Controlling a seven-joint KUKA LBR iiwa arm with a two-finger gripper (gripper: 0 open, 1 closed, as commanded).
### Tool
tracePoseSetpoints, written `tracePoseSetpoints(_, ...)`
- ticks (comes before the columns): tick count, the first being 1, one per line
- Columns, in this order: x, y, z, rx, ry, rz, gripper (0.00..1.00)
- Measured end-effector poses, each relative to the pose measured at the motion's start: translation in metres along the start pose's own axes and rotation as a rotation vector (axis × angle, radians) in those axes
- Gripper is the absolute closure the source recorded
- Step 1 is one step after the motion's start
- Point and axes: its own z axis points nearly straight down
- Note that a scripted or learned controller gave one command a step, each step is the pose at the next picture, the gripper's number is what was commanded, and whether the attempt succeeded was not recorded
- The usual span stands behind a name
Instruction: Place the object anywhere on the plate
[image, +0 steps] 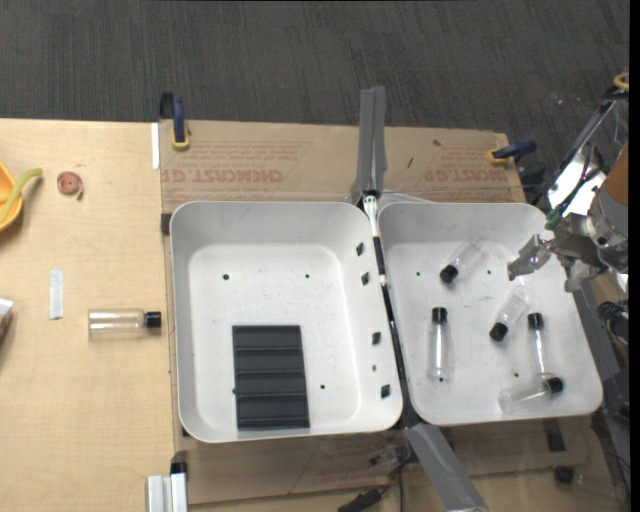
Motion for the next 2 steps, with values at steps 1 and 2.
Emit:
tracePoseSetpoints(1,0.004,0.049,-0.024,-0.001,0.000,-0.066,0.00)
tracePoseSetpoints(2,0.071,0.093,-0.107,-0.002,-0.001,-0.129,0.00)
